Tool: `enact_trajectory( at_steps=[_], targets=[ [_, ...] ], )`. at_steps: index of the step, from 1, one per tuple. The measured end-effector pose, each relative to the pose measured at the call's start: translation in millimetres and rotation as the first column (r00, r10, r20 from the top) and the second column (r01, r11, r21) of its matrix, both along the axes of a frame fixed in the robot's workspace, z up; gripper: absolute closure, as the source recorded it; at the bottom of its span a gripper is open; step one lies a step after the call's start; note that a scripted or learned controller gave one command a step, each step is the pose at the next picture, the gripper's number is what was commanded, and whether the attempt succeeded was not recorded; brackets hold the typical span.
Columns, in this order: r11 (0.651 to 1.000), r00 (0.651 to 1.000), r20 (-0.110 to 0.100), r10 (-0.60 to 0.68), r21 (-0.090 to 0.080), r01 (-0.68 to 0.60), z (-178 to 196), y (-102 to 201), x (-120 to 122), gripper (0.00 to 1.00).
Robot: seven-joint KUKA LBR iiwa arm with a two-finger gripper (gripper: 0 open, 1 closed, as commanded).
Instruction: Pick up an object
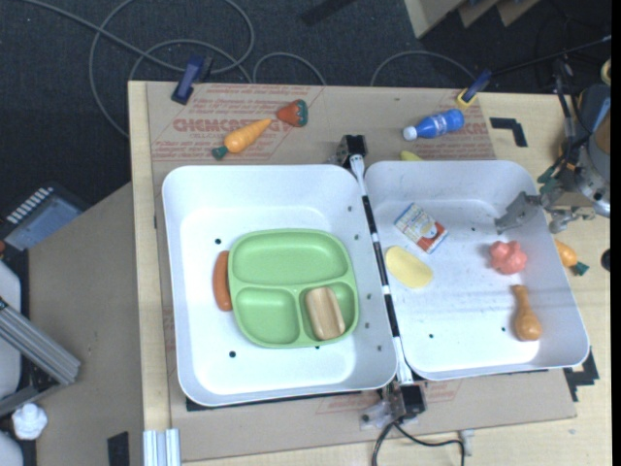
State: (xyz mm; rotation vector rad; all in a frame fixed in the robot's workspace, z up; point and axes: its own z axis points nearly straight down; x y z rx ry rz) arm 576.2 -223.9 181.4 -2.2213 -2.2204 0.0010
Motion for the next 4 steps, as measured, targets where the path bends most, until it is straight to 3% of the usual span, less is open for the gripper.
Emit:
enact_trajectory(
  at_steps=[1, 2, 3, 4],
  targets=[
    [1.0, 1.0, -0.004, 0.002, 0.007, -0.002, -92, 8, -11, 0.0],
    [1.0, 1.0, 0.002, 0.001, 0.0, -0.001, -80, 5, -10, 1.0],
    [1.0, 1.0, 0.005, 0.003, 0.0, -0.003, 36, 83, -9, 1.0],
    [1.0, 1.0, -0.001, 0.002, 0.001, -0.002, 40, 136, -36, 1.0]
  ],
)
